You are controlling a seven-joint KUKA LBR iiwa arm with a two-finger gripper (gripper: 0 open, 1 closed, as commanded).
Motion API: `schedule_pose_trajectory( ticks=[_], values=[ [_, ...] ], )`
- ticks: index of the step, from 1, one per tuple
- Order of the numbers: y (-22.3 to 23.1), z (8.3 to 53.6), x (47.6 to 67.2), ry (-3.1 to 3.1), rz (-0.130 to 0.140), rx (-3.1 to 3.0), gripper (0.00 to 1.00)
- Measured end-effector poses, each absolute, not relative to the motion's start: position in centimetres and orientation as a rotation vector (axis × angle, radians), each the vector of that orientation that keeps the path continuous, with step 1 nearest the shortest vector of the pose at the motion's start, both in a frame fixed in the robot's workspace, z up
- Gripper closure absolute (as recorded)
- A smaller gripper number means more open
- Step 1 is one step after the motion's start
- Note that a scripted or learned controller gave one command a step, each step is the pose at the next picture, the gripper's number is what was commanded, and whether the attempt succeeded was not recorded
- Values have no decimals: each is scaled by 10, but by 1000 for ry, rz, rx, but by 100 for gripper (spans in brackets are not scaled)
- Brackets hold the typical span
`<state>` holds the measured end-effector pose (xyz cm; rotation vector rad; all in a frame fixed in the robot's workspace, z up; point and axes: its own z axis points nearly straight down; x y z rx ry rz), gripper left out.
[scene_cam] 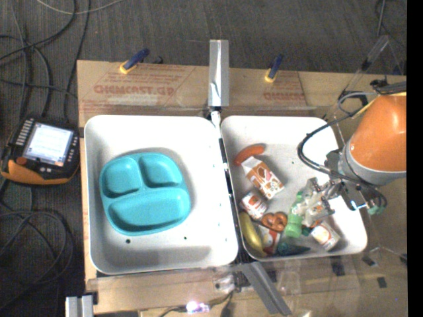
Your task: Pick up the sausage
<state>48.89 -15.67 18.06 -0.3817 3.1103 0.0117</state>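
overhead, item by item: bench (99, 81), cardboard-topped, bearing two shallow white bins side by side, with two clamps at its far edge, one blue-handled (134, 61) and one smaller (273, 67), and an upright metal post (218, 74) between them. left bin (96, 177): holds one turquoise divided plate (147, 192) with three compartments, lying flat near the bin's middle. right bin (291, 134): holds the sausage (249, 153), reddish, lying loose on the bin floor in the far left part, slightly tilted, well apart from the gripper and touching nothing but the bin; just below it a small carton (264, 179) with a red and white label; below that a small can (254, 204); a banana (249, 232) along the near left wall; a pretzel-shaped piece (274, 221) beside the can; a green item (291, 246) near the front wall; a small red and white packet (325, 236) at the near right. arm: grey with an orange band (380, 137), entering from the right over the right bin, black cable looped beside it. gripper (310, 203): low over the cluttered near right part of the bin, just above the green and clear pieces there; whether its fingers are wide or narrow cannot be told, as clutter blurs them. off the bench, left: a handheld control pendant (43, 149) with lit screen on the carpet, amid dark cables.
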Motion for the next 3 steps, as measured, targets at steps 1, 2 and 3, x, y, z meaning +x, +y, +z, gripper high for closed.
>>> schedule_pose_trajectory(
  ticks=[1,2,3],
  values=[
    [-37,184,502,3130,4,264,100],
    [-39,249,485,3129,1,-245,100],
    [3,207,492,3045,0,786,100]
  ],
)
